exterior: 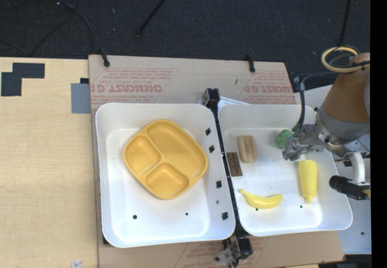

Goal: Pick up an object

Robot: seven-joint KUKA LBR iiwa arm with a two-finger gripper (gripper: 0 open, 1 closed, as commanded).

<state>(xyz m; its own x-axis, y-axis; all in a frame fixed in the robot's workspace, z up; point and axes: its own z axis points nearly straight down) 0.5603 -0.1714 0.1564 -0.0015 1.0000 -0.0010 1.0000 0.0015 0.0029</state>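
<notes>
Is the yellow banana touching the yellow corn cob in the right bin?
Apart. The camera view shows bare white bin floor between the banana and the corn cob, which lies upright to the banana's right.

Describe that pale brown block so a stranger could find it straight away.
Look in the right-hand white bin, on its left side near the black divider. There lies a small tan ridged rectangular block. Unlike the yellow banana and the yellow corn cob, it is flat-sided and beige.
</notes>
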